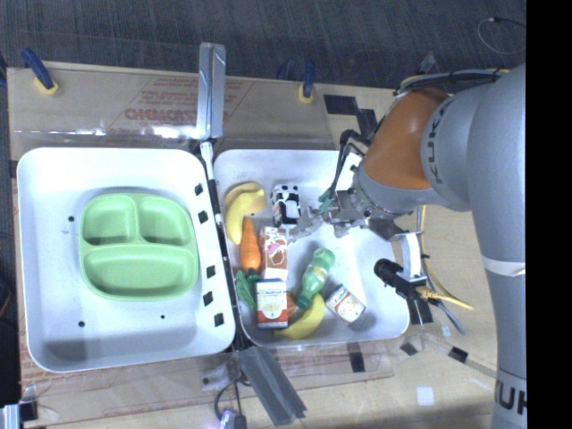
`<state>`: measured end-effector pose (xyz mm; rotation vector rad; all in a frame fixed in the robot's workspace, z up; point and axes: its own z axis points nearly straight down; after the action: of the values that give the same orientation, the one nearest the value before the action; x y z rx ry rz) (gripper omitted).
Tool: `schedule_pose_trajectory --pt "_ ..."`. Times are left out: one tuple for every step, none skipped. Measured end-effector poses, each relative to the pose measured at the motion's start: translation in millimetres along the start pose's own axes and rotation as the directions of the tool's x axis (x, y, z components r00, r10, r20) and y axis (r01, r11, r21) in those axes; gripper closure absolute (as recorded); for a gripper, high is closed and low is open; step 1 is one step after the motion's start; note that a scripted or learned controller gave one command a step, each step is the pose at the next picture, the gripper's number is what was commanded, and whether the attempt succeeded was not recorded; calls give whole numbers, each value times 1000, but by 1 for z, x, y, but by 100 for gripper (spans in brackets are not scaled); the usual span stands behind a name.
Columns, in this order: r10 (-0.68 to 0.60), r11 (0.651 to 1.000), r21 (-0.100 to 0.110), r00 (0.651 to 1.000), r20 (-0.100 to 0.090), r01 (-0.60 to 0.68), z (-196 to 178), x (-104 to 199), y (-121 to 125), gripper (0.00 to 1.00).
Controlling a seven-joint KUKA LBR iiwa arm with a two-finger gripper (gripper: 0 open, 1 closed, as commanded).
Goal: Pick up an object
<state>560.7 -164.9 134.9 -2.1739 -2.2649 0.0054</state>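
Observation:
My gripper hangs over the upper middle of the right bin, under the orange-banded wrist. Just left of it sits a small black-and-white patterned object. A yellow banana lies at the bin's upper left. Below them are a carrot, a red-and-white juice carton and a green bottle. Along the near side lie a second carton, another banana and a small can. I see nothing held in the gripper.
The left bin holds a green divided plate. A metal divider stands between the bins at the back. The arm covers the right bin's right side.

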Motion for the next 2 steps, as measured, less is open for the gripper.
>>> schedule_pose_trajectory --pt "237 972 2 972 -2 -237 -14 27 -52 0" --pt "217 976 -2 976 -1 -217 43 3 -64 0"
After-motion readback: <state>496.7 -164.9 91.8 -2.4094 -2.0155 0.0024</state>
